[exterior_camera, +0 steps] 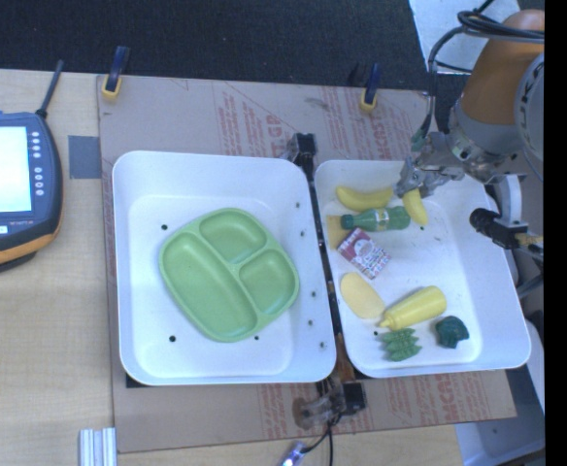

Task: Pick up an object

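Small banana in gripper hangs near-vertical

The pale wooden tabletop carries a brown cardboard sheet clamped at its far edge. Two shallow white plastic bins, left and right, sit side by side on it. A grey-and-orange handheld control pendant lies at the left.

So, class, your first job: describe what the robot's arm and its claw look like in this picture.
The arm is bulky, with a grey body and a broad orange band above the wrist. Black cables loop over its top. The claw is a small grey metal assembly with thin fingers, and dark fittings sit beside it.
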Tool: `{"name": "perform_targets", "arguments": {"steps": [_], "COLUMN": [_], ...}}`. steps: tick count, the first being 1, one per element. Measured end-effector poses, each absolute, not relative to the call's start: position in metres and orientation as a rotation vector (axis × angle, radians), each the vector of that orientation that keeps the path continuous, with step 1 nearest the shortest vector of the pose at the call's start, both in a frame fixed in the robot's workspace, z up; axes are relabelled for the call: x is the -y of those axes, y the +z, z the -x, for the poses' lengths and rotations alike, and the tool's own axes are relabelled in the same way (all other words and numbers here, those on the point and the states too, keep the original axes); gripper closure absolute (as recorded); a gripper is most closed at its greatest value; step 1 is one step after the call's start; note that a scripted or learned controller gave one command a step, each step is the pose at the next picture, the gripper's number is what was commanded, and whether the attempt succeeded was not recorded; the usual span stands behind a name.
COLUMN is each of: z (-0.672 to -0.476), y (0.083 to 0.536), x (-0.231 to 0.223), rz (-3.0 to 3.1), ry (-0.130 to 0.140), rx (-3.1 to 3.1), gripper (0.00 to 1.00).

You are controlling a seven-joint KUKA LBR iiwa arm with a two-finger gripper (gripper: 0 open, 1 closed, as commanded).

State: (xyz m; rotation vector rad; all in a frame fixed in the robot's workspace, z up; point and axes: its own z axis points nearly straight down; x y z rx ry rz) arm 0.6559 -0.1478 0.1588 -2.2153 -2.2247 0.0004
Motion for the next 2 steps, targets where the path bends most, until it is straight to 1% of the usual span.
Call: {"name": "perform_targets", "arguments": {"steps": [1, 2], "z": [-0.629, -0.596], "y": [0.192, 0.193], "x": [0.067, 0.008], "rz": [2.212, 2.211], "ry": [0.005, 0.008], "rx": [2.226, 2.228], "gripper": [1.00, 1.00]}}
